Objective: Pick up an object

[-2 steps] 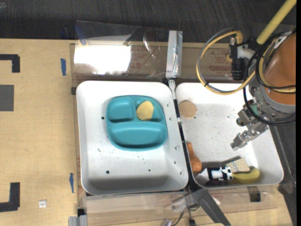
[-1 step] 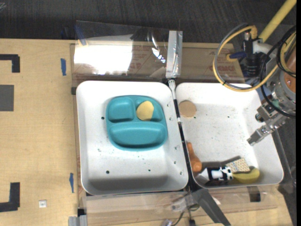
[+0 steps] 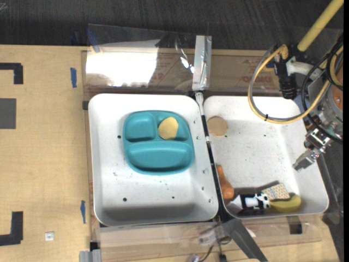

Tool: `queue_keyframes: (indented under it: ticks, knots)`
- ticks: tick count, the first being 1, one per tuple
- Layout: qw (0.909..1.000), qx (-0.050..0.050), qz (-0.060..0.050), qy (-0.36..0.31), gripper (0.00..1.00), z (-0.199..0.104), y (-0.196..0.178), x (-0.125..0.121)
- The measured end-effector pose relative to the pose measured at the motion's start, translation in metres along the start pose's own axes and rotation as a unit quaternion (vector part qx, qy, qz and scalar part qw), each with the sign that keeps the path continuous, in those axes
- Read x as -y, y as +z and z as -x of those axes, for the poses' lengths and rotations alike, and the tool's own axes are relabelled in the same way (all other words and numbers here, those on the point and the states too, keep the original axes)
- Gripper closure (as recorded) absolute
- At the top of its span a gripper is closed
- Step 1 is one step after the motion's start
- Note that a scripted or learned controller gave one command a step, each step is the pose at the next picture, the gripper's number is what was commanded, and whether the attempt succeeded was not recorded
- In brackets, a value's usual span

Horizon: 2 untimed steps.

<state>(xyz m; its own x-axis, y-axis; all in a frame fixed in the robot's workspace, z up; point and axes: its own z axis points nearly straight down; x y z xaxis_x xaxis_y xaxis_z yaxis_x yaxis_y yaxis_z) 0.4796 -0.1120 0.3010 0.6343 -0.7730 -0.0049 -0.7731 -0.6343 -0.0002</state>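
lying along the near wall of the right bin (image 3: 305,201), a yellow banana (image 3: 287,203) is being flanked by a black-and-white toy cow (image 3: 252,201) and an orange carrot (image 3: 224,185). the gripper (image 3: 308,158) is being held above that bin's right edge; its grip cannot be told. a teal divided plate (image 3: 158,149) is being borne by the left bin (image 3: 109,190), on a cardboard-covered bench (image 3: 38,162) before dark carpet (image 3: 136,4).

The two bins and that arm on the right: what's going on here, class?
A grey robot arm reaches in over the right bin, its hand near that bin's right wall, touching nothing. A carrot, banana and toy cow lie along the bin's near edge. The left bin holds a teal tray with a yellow piece in one compartment.
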Motion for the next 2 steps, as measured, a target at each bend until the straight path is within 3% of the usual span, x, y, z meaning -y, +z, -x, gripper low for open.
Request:
queue_keyframes:
  ticks: [1,2]
  knots:
    - [0.9880,-0.001,-0.001,-0.155,1.00,-0.028,-0.003,-0.012]
    - [0.9424,-0.002,-0.001,-0.334,1.00,-0.077,-0.022,-0.026]
